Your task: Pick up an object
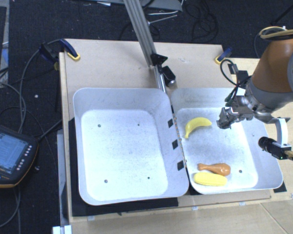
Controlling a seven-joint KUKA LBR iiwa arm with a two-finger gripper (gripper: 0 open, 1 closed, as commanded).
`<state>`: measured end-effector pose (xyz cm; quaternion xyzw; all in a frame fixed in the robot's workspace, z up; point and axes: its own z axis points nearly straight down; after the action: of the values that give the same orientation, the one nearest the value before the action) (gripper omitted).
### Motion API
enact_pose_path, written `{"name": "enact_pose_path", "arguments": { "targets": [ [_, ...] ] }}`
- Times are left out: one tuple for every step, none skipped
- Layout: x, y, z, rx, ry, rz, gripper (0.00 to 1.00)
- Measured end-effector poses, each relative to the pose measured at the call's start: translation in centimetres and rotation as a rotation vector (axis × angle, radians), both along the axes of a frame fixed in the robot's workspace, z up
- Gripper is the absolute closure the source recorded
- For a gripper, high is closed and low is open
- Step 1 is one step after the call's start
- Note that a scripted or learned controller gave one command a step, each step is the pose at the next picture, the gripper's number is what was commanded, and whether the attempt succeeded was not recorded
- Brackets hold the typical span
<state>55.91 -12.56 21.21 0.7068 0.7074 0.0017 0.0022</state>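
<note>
A yellow banana [197, 126] lies in the upper left part of the right bin [244, 145]. Near that bin's front edge sit an orange-brown drumstick [215, 168] and, just below it, a yellow oblong piece [210, 179]. My gripper [225, 121] hangs over the right bin, a little to the right of the banana and apart from it. Its dark fingers point down toward the bin floor, and nothing shows between them.
The left bin [122, 145] sits beside the right one. A slanted metal pole [144, 33] with a dark clamp stands at the bins' back junction. A handheld pendant [7, 152] lies off the bench at left.
</note>
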Motion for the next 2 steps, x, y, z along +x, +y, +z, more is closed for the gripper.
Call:
{"name": "enact_pose_path", "arguments": {
  "targets": [
    [0.1, 0.0, 5.2, 0.0, 0.001, 0.0, 1.0],
    [-0.8, 5.5, 3.7, 0.002, 0.006, 0.003, 1.0]
  ]
}}
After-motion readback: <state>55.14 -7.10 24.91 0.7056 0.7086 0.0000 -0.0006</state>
